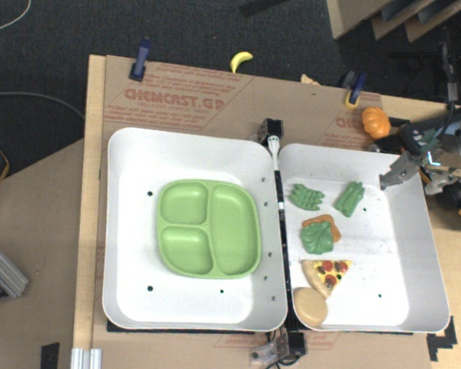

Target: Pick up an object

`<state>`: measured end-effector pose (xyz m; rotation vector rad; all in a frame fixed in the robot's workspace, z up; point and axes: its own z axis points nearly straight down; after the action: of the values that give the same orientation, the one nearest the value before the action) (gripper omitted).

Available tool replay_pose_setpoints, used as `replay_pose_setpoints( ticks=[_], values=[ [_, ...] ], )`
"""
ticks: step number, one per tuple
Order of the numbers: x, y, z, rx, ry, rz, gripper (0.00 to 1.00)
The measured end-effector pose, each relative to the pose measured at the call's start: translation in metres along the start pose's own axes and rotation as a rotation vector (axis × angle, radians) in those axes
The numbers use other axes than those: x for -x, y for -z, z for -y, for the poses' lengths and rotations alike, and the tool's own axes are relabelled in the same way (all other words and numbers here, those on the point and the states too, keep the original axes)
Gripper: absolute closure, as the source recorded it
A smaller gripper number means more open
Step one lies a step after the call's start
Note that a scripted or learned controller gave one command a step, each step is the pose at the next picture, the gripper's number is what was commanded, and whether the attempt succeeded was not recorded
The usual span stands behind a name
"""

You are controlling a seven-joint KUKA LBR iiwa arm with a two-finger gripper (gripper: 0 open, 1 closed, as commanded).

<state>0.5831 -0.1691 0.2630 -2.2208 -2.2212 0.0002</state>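
I see the left bin [119, 233] carrying a green plate [208, 228]. The right bin [406, 264] carries toy food: pizza [327, 273] near its front-left corner. The gripper [397, 173] hangs over the back-right corner; I cannot tell its opening.

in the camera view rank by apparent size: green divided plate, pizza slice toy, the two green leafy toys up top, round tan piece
1. green divided plate, clearly largest
2. pizza slice toy and round tan piece: look alike, not ranked
3. two leafy toys, left and right: alike, slightly smaller; margin is thin
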Motion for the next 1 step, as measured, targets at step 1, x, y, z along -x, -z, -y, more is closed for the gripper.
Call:
replay_pose_setpoints(
  ticks=[1],
  values=[
    [-0.0307,-0.1062,0.0651,-0.015,-0.001,-0.006,0.0]
  ],
)
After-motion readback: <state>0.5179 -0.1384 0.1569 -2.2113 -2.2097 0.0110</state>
